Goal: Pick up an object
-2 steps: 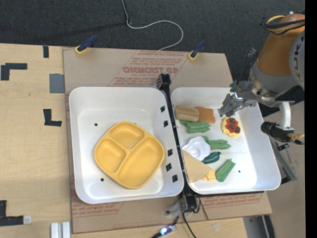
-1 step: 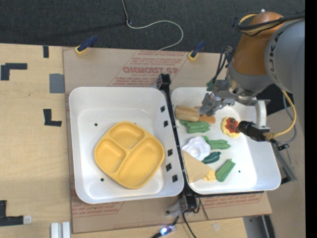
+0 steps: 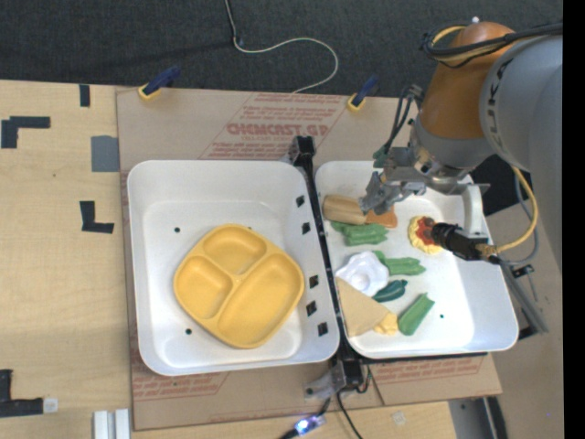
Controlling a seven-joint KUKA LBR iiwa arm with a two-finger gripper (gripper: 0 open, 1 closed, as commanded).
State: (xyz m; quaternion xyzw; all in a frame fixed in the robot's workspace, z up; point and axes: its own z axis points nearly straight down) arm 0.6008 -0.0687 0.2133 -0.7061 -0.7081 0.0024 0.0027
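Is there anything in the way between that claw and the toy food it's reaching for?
Nothing visible blocks it. The gripper hangs right over the far end of the right bin, directly above the tan bread-like piece and the orange piece, with the green piece just beside them.

- Two shallow white bins side by side on the surface: the left bin and the right bin.
- One yellow divided plate, with three compartments, in the left bin.
- Four green toy food pieces in the right bin: one beside the bread roll, one by the egg, a darker one below it, and one nearest the front wall.
- One tan bread roll.
- One white fried egg.
- One tan wedge.
- One small red and yellow piece.
- One orange piece, partly hidden.
- Two blue clamps on the cardboard sheet's far edge.
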